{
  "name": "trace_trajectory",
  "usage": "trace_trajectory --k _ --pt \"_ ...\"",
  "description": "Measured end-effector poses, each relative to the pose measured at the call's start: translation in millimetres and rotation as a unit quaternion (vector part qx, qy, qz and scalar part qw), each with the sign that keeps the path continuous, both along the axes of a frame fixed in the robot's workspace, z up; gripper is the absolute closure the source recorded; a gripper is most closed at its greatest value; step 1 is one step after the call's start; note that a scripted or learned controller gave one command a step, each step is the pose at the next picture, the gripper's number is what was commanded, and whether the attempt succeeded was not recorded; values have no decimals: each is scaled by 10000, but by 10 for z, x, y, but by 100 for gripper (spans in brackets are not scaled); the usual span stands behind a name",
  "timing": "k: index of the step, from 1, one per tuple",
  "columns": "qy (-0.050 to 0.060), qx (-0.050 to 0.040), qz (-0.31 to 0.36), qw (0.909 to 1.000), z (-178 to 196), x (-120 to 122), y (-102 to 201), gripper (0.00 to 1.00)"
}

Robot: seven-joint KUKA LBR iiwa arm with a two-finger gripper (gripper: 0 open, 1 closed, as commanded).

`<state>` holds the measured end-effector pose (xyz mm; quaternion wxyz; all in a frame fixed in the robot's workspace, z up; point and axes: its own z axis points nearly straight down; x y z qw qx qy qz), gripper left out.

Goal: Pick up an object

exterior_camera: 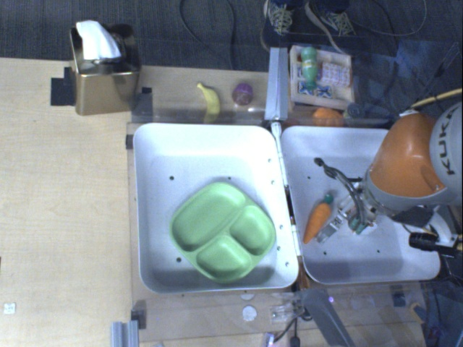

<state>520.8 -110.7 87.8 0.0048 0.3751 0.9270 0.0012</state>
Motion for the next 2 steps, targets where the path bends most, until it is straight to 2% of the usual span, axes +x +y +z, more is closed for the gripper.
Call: trace_trajectory --k 1,2 --pt "115 18 -98 9999 -22 1384 13 0" --pt "18 30 -3526 9358 -11 1174 133 0"
